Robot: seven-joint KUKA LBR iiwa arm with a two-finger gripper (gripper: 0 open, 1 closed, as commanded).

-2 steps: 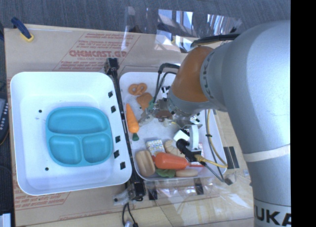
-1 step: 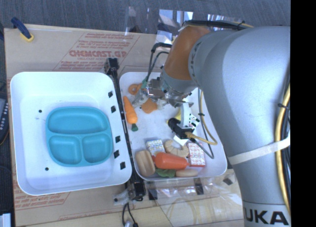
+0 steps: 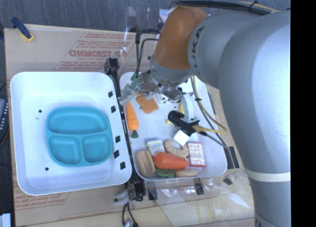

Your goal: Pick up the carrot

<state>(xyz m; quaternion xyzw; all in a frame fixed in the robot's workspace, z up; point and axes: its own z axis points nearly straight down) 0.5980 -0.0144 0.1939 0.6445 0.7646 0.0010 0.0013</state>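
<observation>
A bench covered with printed brown cardboard (image 3: 94, 53) is seen from above, with grey ribbed flooring behind it. At the far left corner a blue-and-yellow clamp (image 3: 22, 29) is fixed to the cardboard's edge. The shallow white left bin (image 3: 29, 88) is set on the left part of the bench, and a turquoise three-compartment plastic tray (image 3: 79, 135) is laid in its middle. Just beside it, joined along a row of black clips, the shallow white right bin (image 3: 217, 164) is found. Along that bin's left wall the slim orange carrot with a green tip (image 3: 132, 117) is laid lengthwise, its green end toward the near side. A flat orange-brown slice (image 3: 147, 104) is placed just right of the carrot's far end. Near the front wall a tan bread-like piece (image 3: 145, 162), a small printed white packet (image 3: 155, 145), a fat red-orange carrot-shaped vegetable (image 3: 170, 161) and a red-and-white carton (image 3: 196, 154) are crowded together. The two-finger gripper (image 3: 139, 87) is held over the bin's far end, just above the slim carrot's far tip; how far it is spread cannot be told, and nothing is seen in its grasp. The grey arm with the orange band (image 3: 180, 36) is extended in from the right.
</observation>
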